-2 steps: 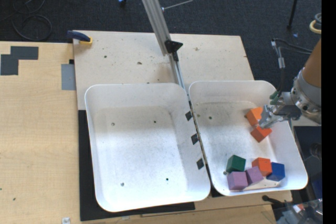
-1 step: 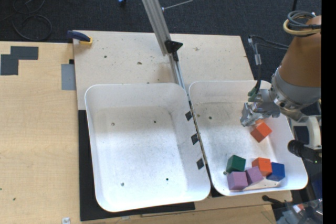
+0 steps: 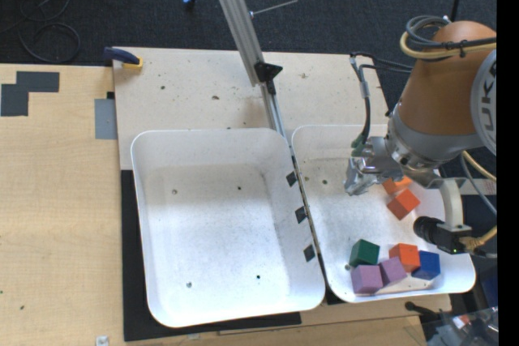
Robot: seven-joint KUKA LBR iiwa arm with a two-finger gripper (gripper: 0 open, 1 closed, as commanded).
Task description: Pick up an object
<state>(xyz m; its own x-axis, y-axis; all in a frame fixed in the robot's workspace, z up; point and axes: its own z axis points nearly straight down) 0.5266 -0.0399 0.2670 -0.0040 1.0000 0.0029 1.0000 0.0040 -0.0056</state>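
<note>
Orange blocks (image 3: 401, 198): you see 2 in the right bin (image 3: 332, 150), just beside the gripper (image 3: 360, 178), not between its fingers. Can't tell jaw state. Green, 2 purple, orange and blue blocks cluster near the bin's front corner.

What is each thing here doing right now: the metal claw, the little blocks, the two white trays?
gripper: low over the right bin, nothing seen between its fingers.
orange block: loose on the bin floor beside the gripper.
green block, purple blocks, orange cube, blue block: clustered at the near corner.
right bin: holds all the blocks.
left bin: bare floor.
</note>
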